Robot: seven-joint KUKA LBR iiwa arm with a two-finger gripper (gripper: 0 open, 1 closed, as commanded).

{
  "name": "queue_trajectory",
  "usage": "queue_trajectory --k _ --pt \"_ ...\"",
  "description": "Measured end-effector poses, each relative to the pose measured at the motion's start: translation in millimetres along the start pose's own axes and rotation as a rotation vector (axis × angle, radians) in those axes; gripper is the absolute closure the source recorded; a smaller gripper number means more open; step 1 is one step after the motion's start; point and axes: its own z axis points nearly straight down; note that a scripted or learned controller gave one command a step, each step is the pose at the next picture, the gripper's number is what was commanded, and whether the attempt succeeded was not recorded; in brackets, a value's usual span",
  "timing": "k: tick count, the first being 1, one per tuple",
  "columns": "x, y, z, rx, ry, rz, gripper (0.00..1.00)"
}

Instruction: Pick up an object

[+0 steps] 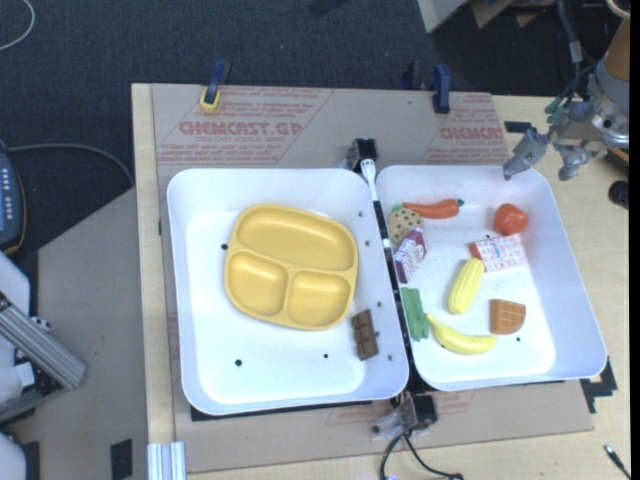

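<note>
You see the gripper (545,158) with its fingers spread and nothing between them, hanging over the far rim of the right bin (575,278). Nothing is picked yet; the nearest thing, the tomato (510,218), lies inside the bin.

2 white bins (190,268), 1 yellow tray (290,265), 1 choc bar (364,333), approx 9 toy foods (465,284)

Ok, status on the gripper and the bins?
Gripper open, hanging above right bin's far corner, holding nothing. Tomato nearest below it. Nothing in the way.
</note>
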Motion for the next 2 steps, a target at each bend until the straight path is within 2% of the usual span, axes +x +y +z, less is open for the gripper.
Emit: queue_trajectory --k 1,2 --pt "0.6 2.7 -8.9 -0.014 -0.003 -0.003 0.0" --pt "-4.6 -1.0 52.9 -0.007 -0.001 -0.002 0.0"
